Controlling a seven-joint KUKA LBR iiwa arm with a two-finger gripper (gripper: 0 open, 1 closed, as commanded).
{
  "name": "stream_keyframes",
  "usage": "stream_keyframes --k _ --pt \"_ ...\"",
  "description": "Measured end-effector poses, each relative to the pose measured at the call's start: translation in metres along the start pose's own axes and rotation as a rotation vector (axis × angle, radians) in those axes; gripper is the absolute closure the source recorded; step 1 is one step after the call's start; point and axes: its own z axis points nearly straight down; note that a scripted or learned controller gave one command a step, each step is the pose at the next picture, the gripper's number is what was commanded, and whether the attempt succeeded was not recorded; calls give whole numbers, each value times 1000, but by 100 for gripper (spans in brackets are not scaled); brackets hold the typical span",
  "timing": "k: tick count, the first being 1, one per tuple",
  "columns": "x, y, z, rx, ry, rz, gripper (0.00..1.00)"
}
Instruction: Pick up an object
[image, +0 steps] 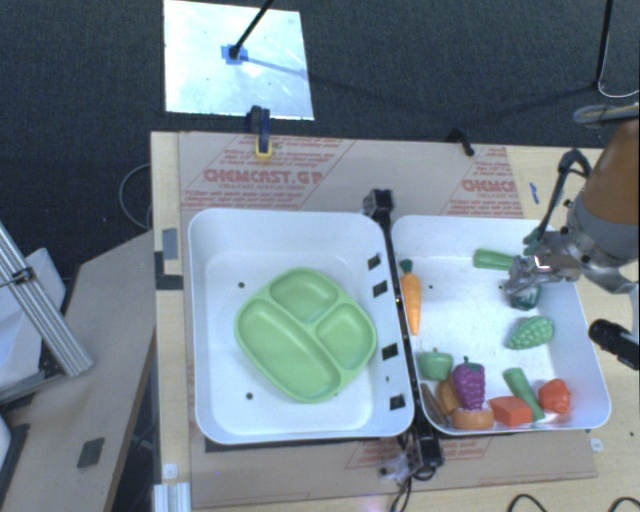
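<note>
The right bin (590, 345) holds several toy foods. An orange carrot (410, 298) lies by its left wall and a green cucumber (492, 260) lies at the back. A bumpy green piece (530, 332) sits mid-right. Along the front lie a green pepper (435, 362), purple grapes (468, 381), a green pod (520, 385), a red tomato (555, 395) and a red-orange piece (511, 410). My gripper (522, 288) points down into the bin, just right of the cucumber's end and above the bumpy green piece. Nothing is visibly held.
The left bin (215, 300) holds a light green divided plate (305, 335). Black clips (381, 290) run along the divider between the bins. The grey arm with its orange band (610, 200) comes in over the right bin's back right corner.
</note>
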Motion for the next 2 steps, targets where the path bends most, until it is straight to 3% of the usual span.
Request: stream_keyframes --k 2 --pt "111 13 12 0 0 0 100"
